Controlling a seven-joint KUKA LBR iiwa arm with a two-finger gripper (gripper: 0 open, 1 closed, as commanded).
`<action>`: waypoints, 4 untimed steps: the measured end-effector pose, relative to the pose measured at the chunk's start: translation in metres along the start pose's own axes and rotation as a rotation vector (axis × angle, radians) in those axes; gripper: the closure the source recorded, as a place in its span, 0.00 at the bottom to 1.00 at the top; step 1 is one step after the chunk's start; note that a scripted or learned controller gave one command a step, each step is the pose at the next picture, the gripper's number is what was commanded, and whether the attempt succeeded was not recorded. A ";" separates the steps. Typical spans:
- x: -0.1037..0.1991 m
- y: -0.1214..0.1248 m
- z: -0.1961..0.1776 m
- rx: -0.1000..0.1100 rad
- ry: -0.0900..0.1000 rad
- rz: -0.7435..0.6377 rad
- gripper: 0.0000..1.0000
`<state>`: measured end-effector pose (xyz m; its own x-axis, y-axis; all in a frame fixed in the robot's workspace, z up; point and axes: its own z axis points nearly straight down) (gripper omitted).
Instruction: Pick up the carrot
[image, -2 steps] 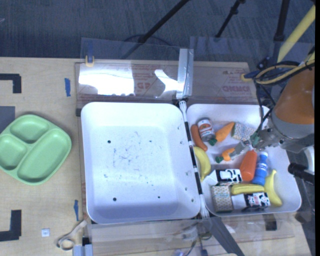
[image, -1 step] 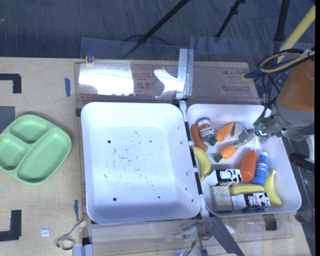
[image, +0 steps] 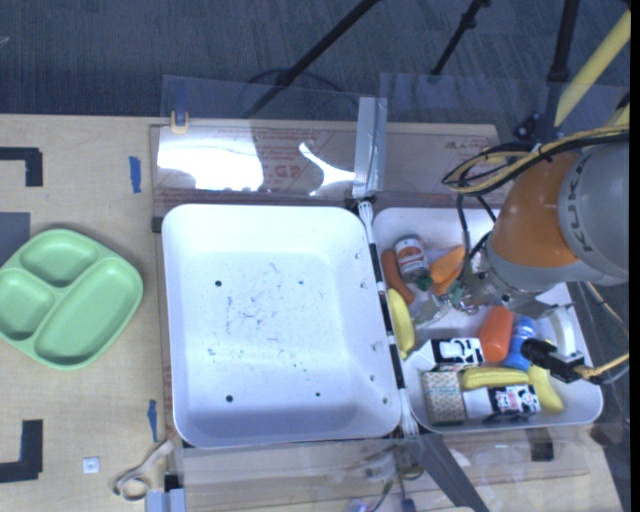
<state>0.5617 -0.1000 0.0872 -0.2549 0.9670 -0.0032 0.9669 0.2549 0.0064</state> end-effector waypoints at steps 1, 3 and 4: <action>-0.042 0.053 -0.052 0.003 0.001 -0.025 0.00; -0.026 0.054 -0.011 -0.004 -0.002 -0.116 1.00; -0.025 0.105 -0.085 -0.003 0.000 -0.110 1.00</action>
